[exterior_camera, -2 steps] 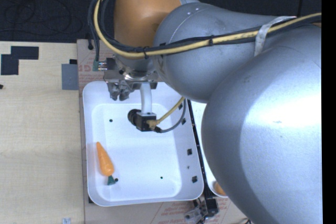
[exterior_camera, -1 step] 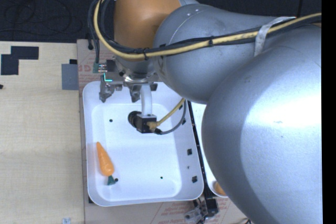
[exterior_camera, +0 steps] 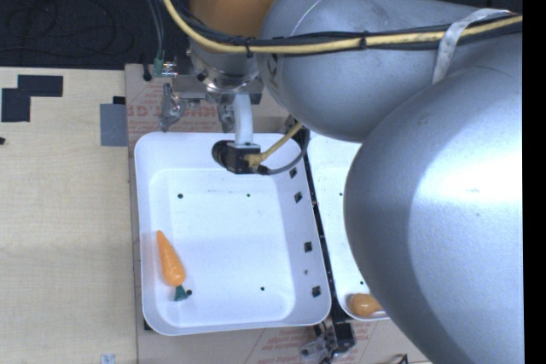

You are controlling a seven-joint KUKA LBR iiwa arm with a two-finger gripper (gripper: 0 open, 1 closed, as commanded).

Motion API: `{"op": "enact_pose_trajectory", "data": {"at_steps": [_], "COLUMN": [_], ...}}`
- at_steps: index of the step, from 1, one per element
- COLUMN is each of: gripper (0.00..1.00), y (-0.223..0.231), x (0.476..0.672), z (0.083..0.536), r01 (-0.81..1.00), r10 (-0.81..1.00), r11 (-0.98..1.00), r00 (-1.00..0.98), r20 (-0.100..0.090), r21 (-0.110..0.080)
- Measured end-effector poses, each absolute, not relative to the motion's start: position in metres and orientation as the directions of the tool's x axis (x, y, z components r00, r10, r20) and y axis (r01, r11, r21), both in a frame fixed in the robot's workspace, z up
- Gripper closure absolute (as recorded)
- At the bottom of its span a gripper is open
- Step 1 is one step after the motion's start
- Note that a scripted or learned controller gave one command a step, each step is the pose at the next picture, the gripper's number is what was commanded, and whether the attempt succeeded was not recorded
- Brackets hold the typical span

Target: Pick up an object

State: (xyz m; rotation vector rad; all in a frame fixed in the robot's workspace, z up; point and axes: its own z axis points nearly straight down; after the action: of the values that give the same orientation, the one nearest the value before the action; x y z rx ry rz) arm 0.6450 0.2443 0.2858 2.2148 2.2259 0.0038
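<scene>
The pincer hangs with its fingers apart over the left bin's back edge. An orange carrot lies far away.

We see a toy carrot lying near the front left corner of the left bin, green top toward the near wall. The end effector hangs over that bin's far rim. A small orange-yellow thing sits at the right bin's near edge.
</scene>
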Motion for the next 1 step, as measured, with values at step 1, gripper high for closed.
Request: {"op": "enact_pose_trajectory", "data": {"at_steps": [1], "gripper": [1.00], "y": [0.2451], "x": [0.6430], "z": [0.2924], "r01": [1.000], "r10": [1.000], "r11": [0.013], "r00": [-0.013], "r20": [-0.004], "r21": [-0.005]}}
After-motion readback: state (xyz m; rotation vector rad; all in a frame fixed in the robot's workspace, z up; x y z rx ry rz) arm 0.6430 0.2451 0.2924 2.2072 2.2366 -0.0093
